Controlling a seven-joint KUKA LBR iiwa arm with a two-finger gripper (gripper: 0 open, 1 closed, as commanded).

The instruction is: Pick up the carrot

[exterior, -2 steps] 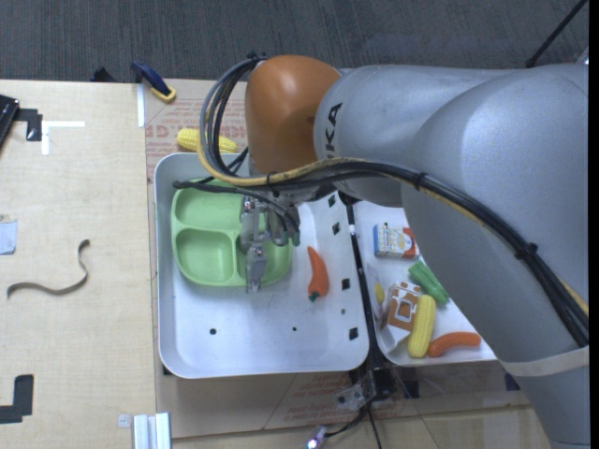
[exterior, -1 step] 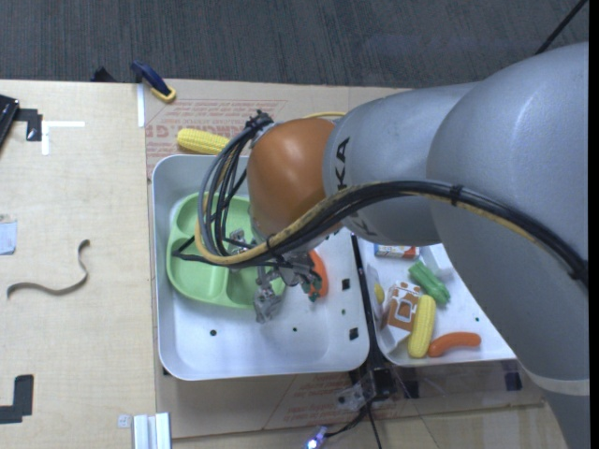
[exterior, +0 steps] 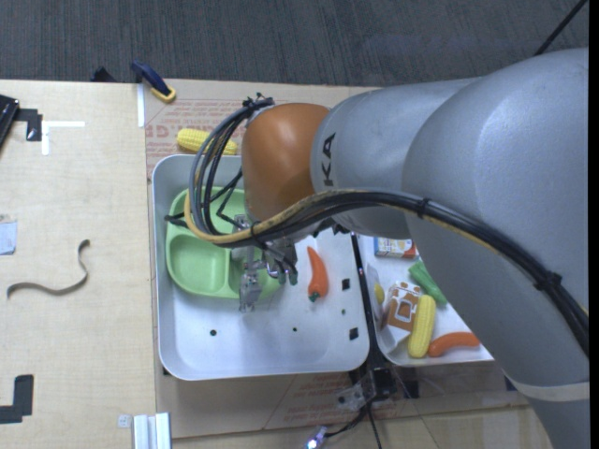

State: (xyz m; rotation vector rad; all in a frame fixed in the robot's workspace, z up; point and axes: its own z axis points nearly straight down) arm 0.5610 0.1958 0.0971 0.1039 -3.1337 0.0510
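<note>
We cannot tell the state of the fingers; the gripper [exterior: 251, 293] hangs over the green tray's [exterior: 197, 255] lower right edge in the left bin [exterior: 262, 349]. The carrot [exterior: 318, 272] lies just right of it on bare white floor, apart from the bin's right wall. Black letters "KA" read on the arm [exterior: 449, 185]. The right bin [exterior: 449, 358] holds a corn cob [exterior: 422, 325].

Arm [exterior: 449, 176]: we see it cut off by the right edge. Right bin [exterior: 440, 355]: far part hidden beneath the arm. Green dish [exterior: 197, 255]: right side hidden behind the wrist. Gripper [exterior: 251, 293]: too small and cluttered for us to read its fingers.
</note>
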